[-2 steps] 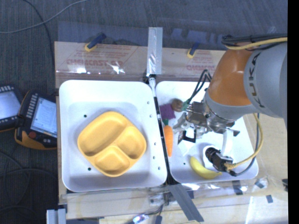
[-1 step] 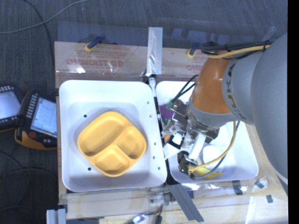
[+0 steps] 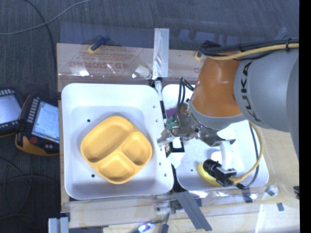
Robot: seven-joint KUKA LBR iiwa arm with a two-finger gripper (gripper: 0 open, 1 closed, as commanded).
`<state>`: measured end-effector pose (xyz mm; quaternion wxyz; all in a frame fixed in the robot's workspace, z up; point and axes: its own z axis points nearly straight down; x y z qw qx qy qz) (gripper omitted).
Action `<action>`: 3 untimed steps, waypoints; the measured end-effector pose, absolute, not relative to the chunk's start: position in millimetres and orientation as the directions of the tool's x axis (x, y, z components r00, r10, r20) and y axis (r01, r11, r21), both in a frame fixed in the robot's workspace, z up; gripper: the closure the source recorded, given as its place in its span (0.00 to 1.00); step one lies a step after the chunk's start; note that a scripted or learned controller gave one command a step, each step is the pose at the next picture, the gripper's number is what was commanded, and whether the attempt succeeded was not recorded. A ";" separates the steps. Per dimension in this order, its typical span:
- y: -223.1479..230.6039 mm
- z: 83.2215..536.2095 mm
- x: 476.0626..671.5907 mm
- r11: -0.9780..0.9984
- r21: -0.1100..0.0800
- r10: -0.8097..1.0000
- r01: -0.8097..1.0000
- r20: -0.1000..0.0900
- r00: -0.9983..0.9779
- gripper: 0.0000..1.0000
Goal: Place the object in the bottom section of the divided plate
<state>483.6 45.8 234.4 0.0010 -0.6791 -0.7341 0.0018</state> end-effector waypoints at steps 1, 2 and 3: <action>106.6 228.4 525.2 -0.012 -0.005 1.000 1.000 -0.002 0.012 1.00; 88.7 181.8 583.6 -0.097 -0.005 0.995 0.995 -0.003 0.097 1.00; 88.7 182.3 583.9 -0.097 -0.004 0.995 0.995 -0.003 0.097 0.00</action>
